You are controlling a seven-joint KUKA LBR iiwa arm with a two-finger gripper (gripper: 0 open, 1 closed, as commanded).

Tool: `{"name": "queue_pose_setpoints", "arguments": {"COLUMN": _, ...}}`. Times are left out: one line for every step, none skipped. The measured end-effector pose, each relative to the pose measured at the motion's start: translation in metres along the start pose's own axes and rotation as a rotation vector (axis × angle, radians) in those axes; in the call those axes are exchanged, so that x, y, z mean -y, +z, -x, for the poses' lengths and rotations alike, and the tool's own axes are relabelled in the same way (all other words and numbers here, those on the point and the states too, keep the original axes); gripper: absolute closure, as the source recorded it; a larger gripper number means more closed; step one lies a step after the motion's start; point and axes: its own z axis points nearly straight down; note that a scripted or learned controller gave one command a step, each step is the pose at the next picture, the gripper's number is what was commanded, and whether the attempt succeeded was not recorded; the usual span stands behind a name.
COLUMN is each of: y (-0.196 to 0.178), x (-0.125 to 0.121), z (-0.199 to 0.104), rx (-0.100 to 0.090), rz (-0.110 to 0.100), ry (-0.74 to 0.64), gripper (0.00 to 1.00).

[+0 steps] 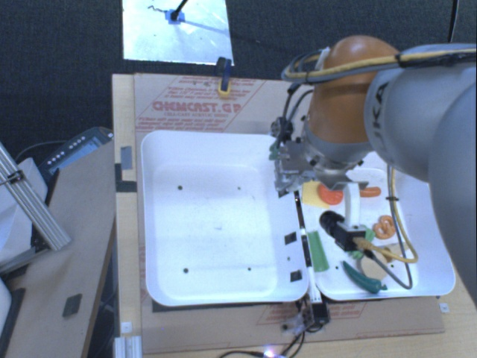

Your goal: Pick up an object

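The grey arm (425,118), with its orange band (350,88), reaches in from the right and covers the upper part of the right bin (432,271). The left bin (209,222) lies beside it, the two rims touching along the centre line. The gripper (292,176) hangs low over that shared rim, at the upper left corner of the right bin; whether it is spread or pressed together cannot be told, and nothing is seen pinched in it. All loose objects lie in the right bin. A green block (318,250) sits along its left wall. A teal piece (363,276) lies near the front edge. An orange lump (330,195) rests just beside the gripper, touching a yellow piece (311,194). An orange pretzel shape (384,227) lies further right.
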Motion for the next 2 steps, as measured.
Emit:
{"name": "queue_pose_setpoints", "arguments": {"y": 0.06, "x": 0.023, "z": 0.001, "rx": 0.001, "rz": -0.013, "ry": 0.005, "gripper": 1.0}}
{"name": "queue_pose_setpoints", "arguments": {"y": -0.155, "x": -0.094, "z": 0.002, "rx": 0.0, "rz": 0.015, "ry": 0.0, "gripper": 1.0}}
